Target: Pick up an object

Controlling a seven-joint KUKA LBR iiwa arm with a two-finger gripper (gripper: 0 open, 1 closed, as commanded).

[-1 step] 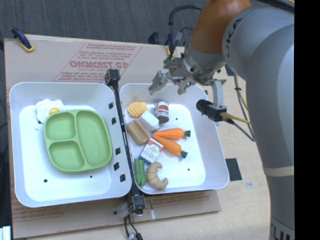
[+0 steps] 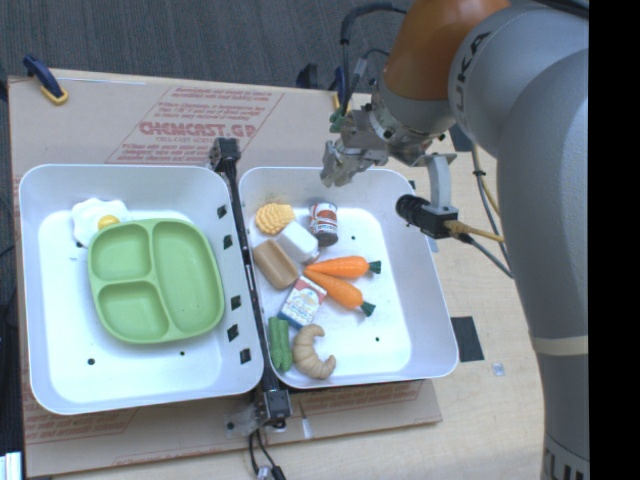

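The right bin (image 2: 420, 318) holds toy food: two carrots (image 2: 343, 267), a small brown can (image 2: 324, 221), a yellow waffle piece (image 2: 273, 217), a white block (image 2: 298, 241), a tan bread slice (image 2: 275, 264), a small carton (image 2: 302, 303), a croissant (image 2: 312, 351) and a green pod (image 2: 279, 343). My gripper (image 2: 338, 166) hangs above the far rim of that bin, just beyond the can. Nothing shows between its fingers.
The left bin (image 2: 50, 358) bears a green divided plate (image 2: 156, 278) with a fried-egg toy (image 2: 97, 218) at its far left corner. A black clamp bar (image 2: 236, 238) runs between the bins. Cardboard (image 2: 200, 118) lies behind them.
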